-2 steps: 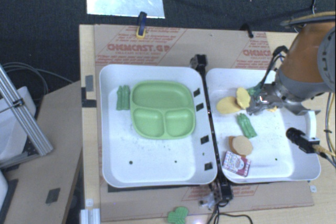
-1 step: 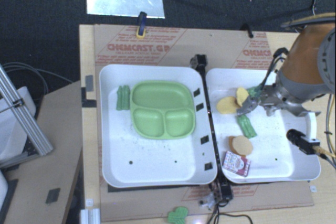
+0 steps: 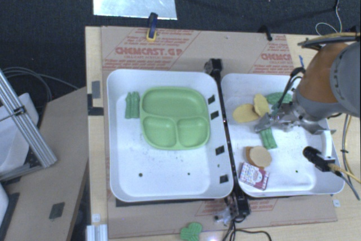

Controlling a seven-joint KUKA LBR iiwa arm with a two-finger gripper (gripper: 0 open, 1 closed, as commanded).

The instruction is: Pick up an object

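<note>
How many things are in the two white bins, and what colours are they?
Green: 4 - divided plate, bean bundle, a piece by the jaws, a piece behind the yellow ones
Yellow: 2 - chip-like pieces
Tan: 1 - round piece
Red-and-white: 1 - packet
Total: 8

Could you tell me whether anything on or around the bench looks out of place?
Yes: a small green item lies outside both bins, in front of the bench's near edge. The green divided plate sits squarely in the left bin.
</note>
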